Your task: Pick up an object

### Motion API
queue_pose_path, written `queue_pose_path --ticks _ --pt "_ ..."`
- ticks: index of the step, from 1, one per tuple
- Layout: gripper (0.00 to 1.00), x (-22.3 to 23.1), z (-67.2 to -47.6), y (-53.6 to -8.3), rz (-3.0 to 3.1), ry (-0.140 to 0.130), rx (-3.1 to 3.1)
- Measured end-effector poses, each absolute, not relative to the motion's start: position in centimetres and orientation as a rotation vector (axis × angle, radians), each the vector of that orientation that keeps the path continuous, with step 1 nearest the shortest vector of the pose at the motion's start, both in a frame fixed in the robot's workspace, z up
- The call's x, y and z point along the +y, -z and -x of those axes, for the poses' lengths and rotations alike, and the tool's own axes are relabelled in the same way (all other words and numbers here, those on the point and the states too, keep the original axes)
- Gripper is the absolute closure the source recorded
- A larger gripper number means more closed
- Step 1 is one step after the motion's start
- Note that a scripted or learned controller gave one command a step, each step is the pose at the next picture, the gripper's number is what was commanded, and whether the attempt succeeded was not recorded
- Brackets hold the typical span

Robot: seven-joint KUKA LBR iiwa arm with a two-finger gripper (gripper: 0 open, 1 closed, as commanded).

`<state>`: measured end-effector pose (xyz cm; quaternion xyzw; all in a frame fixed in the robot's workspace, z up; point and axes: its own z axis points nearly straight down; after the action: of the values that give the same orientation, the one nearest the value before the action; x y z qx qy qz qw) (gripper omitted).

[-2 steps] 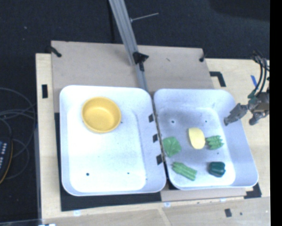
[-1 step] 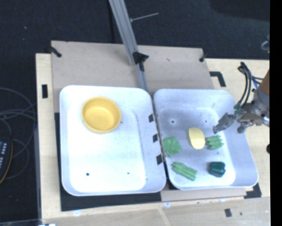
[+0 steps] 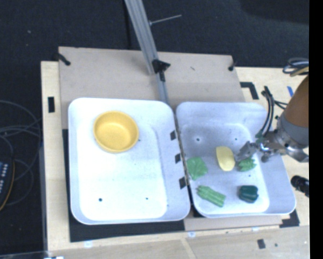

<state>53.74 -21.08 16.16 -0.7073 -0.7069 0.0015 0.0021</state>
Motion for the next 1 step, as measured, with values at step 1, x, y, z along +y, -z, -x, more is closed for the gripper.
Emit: queue_pose_path --ticks 1 --pt "0.0 -20.34 -53.78 -10.67 2.224 0.0 -2.222"
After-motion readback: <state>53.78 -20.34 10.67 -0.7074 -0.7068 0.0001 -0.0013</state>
